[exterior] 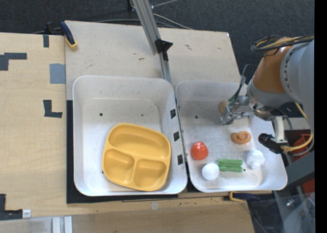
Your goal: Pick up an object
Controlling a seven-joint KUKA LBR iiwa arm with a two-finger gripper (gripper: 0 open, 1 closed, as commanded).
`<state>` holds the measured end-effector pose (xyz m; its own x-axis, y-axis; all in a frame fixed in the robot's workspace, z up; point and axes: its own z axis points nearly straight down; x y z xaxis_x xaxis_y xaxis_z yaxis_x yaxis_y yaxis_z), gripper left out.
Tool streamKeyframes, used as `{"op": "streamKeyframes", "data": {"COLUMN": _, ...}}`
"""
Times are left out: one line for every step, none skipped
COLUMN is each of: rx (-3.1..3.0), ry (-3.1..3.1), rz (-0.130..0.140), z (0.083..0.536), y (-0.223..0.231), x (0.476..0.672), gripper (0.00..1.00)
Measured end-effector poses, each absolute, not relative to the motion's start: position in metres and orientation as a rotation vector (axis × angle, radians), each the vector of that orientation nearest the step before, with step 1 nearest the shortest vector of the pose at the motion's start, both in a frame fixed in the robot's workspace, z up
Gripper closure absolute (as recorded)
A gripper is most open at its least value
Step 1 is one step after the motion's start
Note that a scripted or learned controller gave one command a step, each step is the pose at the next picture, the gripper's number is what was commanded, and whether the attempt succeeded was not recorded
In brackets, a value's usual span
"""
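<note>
Over a workbench with two shallow white bins, a grey robot arm with an orange band reaches in from the right, its gripper lowered into the upper half of the right bin. Far to the gripper's left, in the left bin, a yellow divided tray lies tilted toward the lower corner, well apart from the tool. Closer, below and to the gripper's left, a small red object sits on the right bin's floor near the wall between the bins. Below that, a white ball rests just beside a green piece, the two near the bin's lower edge and well below the gripper. Just above and left of the gripper's tip a small tan lump shows, partly hidden by the tool; whether they touch cannot be told. Below and slightly right of the gripper lies a brown, ring-like object, near it but apart. Farther down to the right, a whitish object sits by the bin's right wall. Whether the gripper's fingers are spread or pressed together cannot be told from this angle, and nothing can be seen between them.
</note>
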<state>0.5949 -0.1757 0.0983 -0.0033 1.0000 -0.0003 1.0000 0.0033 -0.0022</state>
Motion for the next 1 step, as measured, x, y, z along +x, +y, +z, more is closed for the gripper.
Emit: {"op": "streamKeyframes", "data": {"rx": -2.223, "ry": -2.226, "rz": -0.003, "z": 0.1561, "y": -0.1848, "x": 0.5972, "gripper": 1.0}}
